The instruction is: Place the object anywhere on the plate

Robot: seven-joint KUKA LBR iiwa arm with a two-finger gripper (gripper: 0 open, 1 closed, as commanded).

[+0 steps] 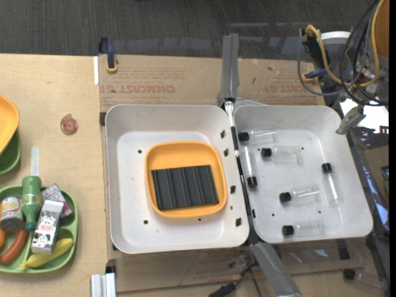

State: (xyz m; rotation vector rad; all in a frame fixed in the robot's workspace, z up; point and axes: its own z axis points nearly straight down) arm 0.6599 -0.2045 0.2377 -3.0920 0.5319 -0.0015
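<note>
Orange plate [185, 159] in the left bin [124, 178] already carries the dark ribbed object [185, 187], lying flat on it, so placement looks complete (only withdrawal left). My arm [371, 48] sits at upper right; tool state: cannot tell. Cardboard [161, 82] lettering reads mirrored, roughly "CHEMCAST".

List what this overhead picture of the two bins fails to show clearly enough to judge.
- Tool: at the right bin's far right corner, small against cables; finger state unreadable.
- Arm: cut off by the right edge.
- Clear tubes in the right bin: transparent, outlines faint.
- Carton on the green plate: print too small.
</note>
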